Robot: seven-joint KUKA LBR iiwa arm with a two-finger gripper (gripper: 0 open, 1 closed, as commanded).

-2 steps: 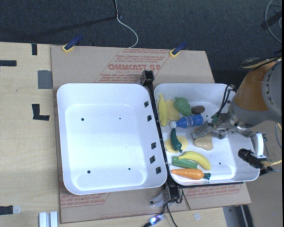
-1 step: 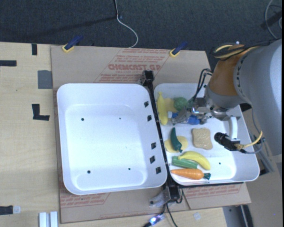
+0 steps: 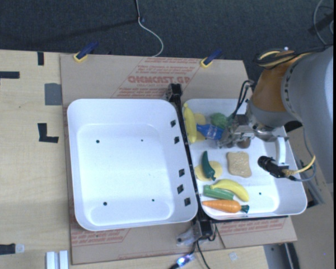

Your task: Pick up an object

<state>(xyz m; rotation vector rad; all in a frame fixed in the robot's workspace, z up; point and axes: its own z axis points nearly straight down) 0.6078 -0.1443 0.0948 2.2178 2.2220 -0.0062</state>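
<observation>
A white left bin (image 3: pixel 123 167) sits bare beside the right bin (image 3: pixel 291 203), where all the toy food lies: along the divider a yellow piece (image 3: pixel 189 121) at the far end, a blue item (image 3: pixel 210 131) just beside it and a green lump (image 3: pixel 219 119) beyond that; nearer, a green pepper (image 3: pixel 206 166) rests on a yellow slice (image 3: pixel 201 174), with a bread slice (image 3: pixel 238 164) to its right; nearest of all, a second green piece (image 3: pixel 218 193), a banana (image 3: pixel 233 188) and a carrot (image 3: pixel 223 205) crowd together. The arm (image 3: pixel 280 94) reaches in from the right, its gripper (image 3: pixel 233 136) low over the far part of the right bin, just right of the blue item and green lump and above the bread slice's far edge. How wide the gripper stands cannot be made out from this angle, and nothing can be seen in its hold. To pick well from here, the closest candidates appear to be the blue item or the bread slice; the bread lies flat and alone, so it would likely need a low, square descent, while the blue item, touching its neighbours, risks a nudge or a double grab unless the gripper centres on it cleanly.
</observation>
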